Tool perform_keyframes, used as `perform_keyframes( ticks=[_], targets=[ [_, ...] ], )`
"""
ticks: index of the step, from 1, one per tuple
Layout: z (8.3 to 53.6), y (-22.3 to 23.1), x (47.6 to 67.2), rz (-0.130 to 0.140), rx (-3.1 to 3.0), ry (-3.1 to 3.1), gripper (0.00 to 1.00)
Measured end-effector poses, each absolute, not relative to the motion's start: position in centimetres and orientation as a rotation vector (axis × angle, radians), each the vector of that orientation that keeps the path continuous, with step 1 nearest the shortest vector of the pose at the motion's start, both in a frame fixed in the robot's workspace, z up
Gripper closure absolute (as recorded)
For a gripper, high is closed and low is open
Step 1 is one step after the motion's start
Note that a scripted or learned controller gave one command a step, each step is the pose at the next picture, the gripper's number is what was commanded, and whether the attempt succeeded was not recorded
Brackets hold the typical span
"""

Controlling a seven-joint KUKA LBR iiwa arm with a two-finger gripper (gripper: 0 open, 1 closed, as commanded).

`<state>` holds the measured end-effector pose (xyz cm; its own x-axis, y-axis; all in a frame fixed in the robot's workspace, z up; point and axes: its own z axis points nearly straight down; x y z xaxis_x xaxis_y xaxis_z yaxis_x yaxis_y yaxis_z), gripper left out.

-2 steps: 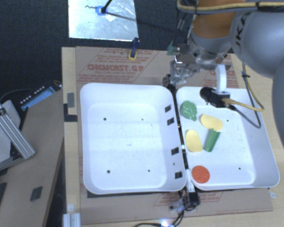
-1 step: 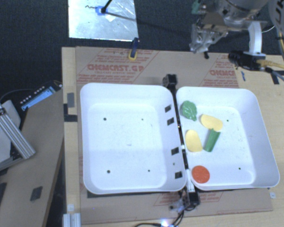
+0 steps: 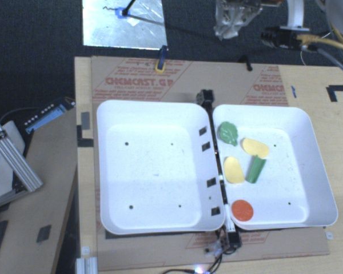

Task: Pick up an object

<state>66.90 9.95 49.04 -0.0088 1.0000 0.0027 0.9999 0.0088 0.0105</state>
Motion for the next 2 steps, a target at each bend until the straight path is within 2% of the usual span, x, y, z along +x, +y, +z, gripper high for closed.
perform_keyframes(
  ticks=[1, 2],
  targets=[
    [31.1, 11.2, 62.2, -0.021, 2.227, 2.231, 1.0],
    [43.1, 10.8, 64.7, 0.02, 2.209, 2.221, 1.0]
  ],
)
